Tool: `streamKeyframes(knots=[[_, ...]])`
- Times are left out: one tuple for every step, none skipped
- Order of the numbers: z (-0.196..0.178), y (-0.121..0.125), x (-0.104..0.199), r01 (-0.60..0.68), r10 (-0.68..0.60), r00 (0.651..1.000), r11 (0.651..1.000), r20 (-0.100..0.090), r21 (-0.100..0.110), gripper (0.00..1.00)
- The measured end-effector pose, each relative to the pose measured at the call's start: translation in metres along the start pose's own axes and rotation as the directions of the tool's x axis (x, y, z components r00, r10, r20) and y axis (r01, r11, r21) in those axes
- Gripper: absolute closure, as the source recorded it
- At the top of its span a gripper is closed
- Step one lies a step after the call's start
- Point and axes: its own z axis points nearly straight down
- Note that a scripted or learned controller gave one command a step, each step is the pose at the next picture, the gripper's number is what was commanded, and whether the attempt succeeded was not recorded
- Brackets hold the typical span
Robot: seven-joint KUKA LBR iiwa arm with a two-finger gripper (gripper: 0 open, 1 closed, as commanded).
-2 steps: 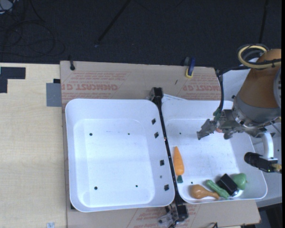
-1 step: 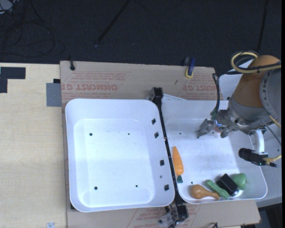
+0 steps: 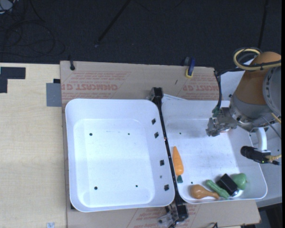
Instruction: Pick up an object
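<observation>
1. A pale wood-grain bench [image 3: 23,141] fills the left, with dark floor and loose cables at the far side; a brown cardboard sheet [image 3: 133,80] lies under both bins
2. The cardboard bears red print, mirrored and upside down, so I cannot read it reliably
3. The left bin [image 3: 76,127] is a shallow white plastic tray with rounded corners and small dark holes in its floor
4. The right bin [image 3: 199,141] is the same make and touches the left one along a black clip strip
5. An orange carrot shape [image 3: 178,161] lies by the right bin's left wall
6. In the near right corner lie a tan gourd shape [image 3: 199,191], a green stalk piece [image 3: 217,188], a black block [image 3: 227,184] and a round green piece [image 3: 239,179], clustered and touching
7. The gripper [image 3: 217,126] hangs above the right bin's far part, well apart from all objects; whether its fingers are spread or closed cannot be told
</observation>
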Motion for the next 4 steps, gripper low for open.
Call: streamKeyframes(knots=[[0.049,0.015,0.051,0.003,-0.003,1.0,1.0,-0.001,-0.001,1.0],[0.046,0.047,0.088,0.003,-0.003,1.0,1.0,-0.002,-0.004,1.0],[0.037,0.045,0.086,0.004,-0.004,1.0,1.0,0.0,0.0,1.0],[0.027,0.045,0.086,0.008,-0.008,1.0,1.0,0.0,0.002,1.0]])
